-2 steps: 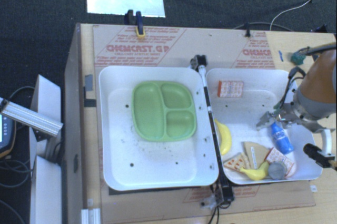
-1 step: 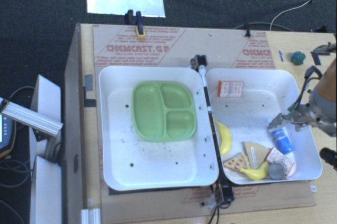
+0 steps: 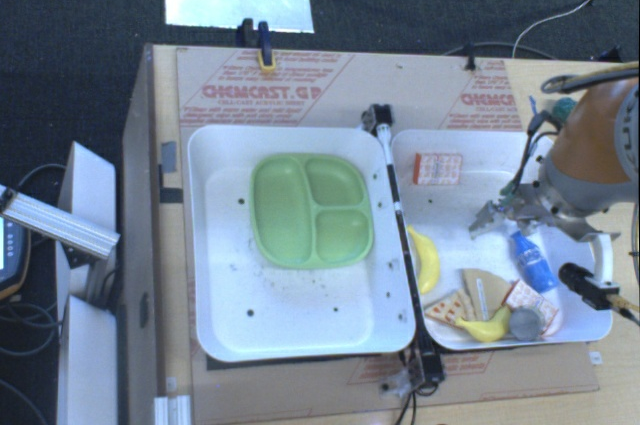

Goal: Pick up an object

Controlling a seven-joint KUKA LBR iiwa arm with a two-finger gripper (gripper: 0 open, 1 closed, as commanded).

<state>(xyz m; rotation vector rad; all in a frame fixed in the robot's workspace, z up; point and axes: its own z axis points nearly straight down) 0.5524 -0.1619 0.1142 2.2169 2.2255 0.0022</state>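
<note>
**Gripper over right bin, blue bottle beside it**

Left bin (image 3: 225, 313): green divided plate (image 3: 310, 210). Right bin (image 3: 470, 148): orange-white carton (image 3: 437, 169) at back, banana (image 3: 426, 258) by the divider, cracker box (image 3: 452, 309) & small yellow banana (image 3: 486, 326) in front. Gripper (image 3: 492, 216) low over bin floor, can't tell how its tips stand. Blue bottle (image 3: 530, 259) lies just right of gripper, nothing seen clamped.

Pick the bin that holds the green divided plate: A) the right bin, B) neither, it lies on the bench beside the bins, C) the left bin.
C: the green divided plate lies flat in the left bin, while the right bin holds the small items such as the blue bottle and the banana.
</note>
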